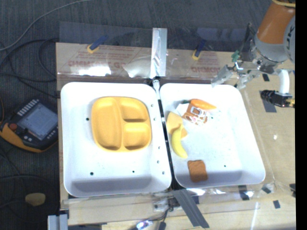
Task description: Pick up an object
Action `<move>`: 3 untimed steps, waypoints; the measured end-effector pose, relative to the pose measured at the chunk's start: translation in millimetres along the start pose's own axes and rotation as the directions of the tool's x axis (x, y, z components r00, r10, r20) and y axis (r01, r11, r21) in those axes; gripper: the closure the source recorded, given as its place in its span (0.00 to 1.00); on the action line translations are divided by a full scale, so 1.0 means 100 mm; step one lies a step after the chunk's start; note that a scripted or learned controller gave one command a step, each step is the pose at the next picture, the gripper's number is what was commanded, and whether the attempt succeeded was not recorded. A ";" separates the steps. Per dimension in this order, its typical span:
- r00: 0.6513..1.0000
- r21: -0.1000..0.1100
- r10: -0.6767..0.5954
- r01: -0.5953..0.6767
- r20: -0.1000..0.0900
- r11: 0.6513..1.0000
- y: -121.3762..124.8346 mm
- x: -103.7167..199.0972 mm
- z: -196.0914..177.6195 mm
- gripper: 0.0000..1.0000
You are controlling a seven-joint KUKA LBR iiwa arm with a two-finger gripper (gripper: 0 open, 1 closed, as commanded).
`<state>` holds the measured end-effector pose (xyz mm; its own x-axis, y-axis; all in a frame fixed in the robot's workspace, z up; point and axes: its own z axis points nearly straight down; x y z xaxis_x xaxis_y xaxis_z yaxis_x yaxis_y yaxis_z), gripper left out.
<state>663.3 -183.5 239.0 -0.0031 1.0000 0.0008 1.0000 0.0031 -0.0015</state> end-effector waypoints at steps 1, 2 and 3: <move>0.999 0.001 -0.043 0.043 0.001 0.999 -0.17 0.75 0.79 0.00; 0.981 -0.001 -0.195 0.195 0.002 0.981 -0.21 0.83 1.45 0.00; 0.981 -0.006 -0.195 0.195 -0.002 0.981 -0.19 0.84 1.34 1.00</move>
<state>643.4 -99.2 105.0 -0.1982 0.9802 0.0027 0.9802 0.1982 0.0044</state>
